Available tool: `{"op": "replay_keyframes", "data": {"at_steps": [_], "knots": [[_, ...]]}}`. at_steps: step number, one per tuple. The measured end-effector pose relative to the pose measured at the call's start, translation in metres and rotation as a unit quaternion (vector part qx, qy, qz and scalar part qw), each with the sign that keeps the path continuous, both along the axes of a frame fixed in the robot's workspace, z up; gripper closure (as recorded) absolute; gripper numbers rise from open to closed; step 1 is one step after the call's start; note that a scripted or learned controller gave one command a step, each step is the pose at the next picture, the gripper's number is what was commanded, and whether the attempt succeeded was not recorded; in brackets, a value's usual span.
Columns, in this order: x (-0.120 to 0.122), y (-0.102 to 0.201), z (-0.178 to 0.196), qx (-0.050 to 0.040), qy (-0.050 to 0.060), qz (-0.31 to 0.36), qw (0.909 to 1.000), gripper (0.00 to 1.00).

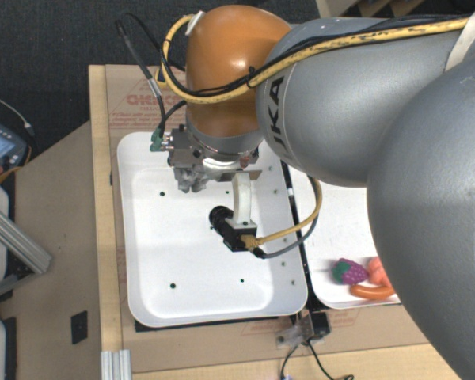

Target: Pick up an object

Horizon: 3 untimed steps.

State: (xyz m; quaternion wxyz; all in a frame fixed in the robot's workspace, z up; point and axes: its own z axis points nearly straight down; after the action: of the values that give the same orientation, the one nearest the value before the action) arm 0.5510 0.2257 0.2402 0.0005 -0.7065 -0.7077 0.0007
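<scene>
White bins: two, side by side; left bin [142, 212] in plain view, right bin [340, 220] largely under the arm.
Arm [364, 93]: grey with an orange band [229, 62]; it reaches in from the right and hangs over the left bin.
Gripper [188, 180]: low over the far half of the left bin; we see no object under it or beside it.
Grip: we cannot tell whether it stands open or closed, nor whether it has hold of anything.
Objects: purple toy [351, 271], orange toy [376, 269] touching it, curved piece [370, 292] just in front of both; all in the near part of the right bin, near the wall shared with the left bin.
Gap: gripper and objects are well apart, in different bins.
Step, as we judge it: approach, with no grasp begun.
Doing it well: we would lift clear of the shared wall, cross to the right bin, centre over the purple toy on its free side, open wide and descend straight.
Harder choice: the curved piece looks low and flat.
Risk: the touching neighbours may be nudged or pinched along with the target.
</scene>
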Motion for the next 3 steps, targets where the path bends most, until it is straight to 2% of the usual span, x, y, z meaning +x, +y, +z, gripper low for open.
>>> {"op": "replay_keyframes", "data": {"at_steps": [1,2,3], "knots": [[0.015,-0.028,-0.031,-0.0012,0.002,-0.003,1.0000,1.00],[0.053,-0.002,0.059,0.0023,-0.007,0.000,1.0000,1.00],[0.011,-0.009,0.082,0.0006,0.000,0.000,1.0000,1.00]]}}
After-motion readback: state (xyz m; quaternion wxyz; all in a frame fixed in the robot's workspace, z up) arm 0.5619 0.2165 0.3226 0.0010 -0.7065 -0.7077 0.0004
